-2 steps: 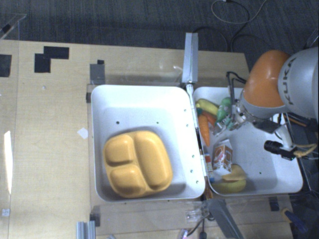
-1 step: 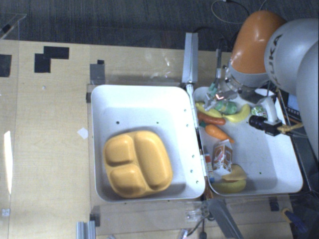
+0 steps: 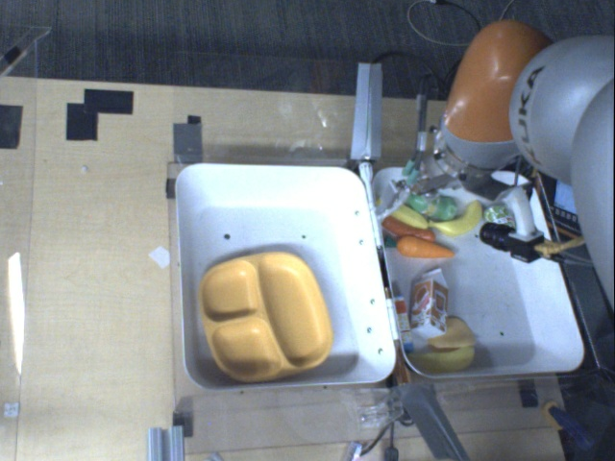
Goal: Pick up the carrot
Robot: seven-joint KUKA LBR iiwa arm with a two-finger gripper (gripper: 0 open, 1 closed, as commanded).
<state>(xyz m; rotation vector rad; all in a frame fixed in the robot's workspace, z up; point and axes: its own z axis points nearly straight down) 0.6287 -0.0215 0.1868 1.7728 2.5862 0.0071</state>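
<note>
Carrot (image 3: 425, 249) is lying in right bin (image 3: 538, 339) near its left wall, just below banana (image 3: 459, 221). Gripper (image 3: 430, 182) is hovering above w/ jaw state unclear, can't tell.

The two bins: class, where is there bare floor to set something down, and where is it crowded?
Left bin: bare floor behind the yellow divided plate. Right bin: a bare patch right of the small carton, in front of the carrot. The right bin's far end is crowded: carrot, banana and the gripper.
</note>
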